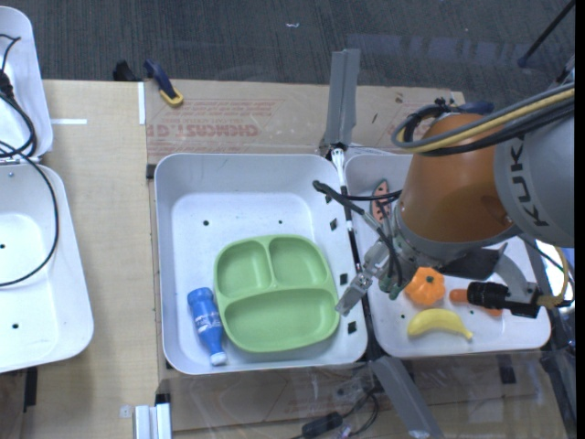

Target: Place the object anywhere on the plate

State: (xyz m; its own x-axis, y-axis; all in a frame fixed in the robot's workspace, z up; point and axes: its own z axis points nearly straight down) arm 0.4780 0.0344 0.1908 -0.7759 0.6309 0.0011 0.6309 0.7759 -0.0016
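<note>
A green plate with three compartments lies in the left bin, towards its front right. My gripper hangs over the wall between the two bins, just right of the plate's right edge. An orange pumpkin-like toy with a green stem sits in the right bin, close to the gripper's right side. A yellow banana lies in front of it. I see nothing held by the gripper. The arm hides much of the right bin.
A blue bottle lies in the left bin, touching the plate's left edge. A small red and white thing shows at the back left of the right bin. An orange-red piece peeks out beside the pumpkin toy.
</note>
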